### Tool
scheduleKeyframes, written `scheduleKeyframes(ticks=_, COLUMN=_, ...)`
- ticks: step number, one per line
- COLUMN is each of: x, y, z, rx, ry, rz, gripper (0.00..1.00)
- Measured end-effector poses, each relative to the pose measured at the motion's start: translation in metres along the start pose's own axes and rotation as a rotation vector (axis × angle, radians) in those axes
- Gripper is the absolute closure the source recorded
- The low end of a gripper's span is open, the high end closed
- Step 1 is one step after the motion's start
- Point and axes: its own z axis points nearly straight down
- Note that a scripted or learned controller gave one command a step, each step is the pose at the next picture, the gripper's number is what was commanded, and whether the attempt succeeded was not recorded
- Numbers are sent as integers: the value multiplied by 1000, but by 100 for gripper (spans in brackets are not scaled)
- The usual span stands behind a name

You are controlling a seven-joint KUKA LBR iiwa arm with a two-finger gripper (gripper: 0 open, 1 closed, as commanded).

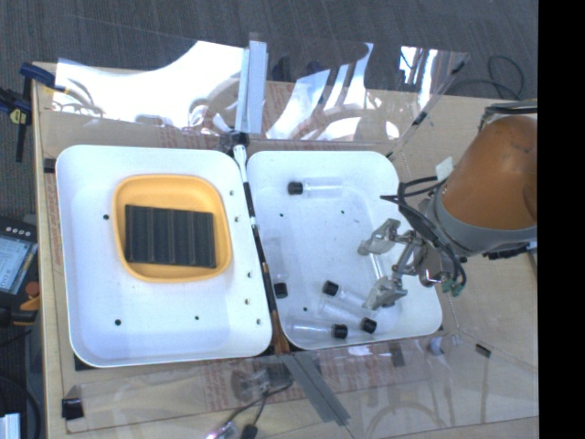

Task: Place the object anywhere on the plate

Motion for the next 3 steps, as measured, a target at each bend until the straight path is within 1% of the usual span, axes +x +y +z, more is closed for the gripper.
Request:
scheduleKeyframes(ticks=1, x=4, y=21, z=12, rx=1, ry=-2, rz=-366, gripper=0)
scheduleKeyframes(ticks=2, x=4, y=20, z=12, rx=1, ry=-2, rz=-364, gripper=0)
scheduleKeyframes(ticks=3, x=-6, y=63, z=-41, rx=3, ry=-7, rz=-623, gripper=0)
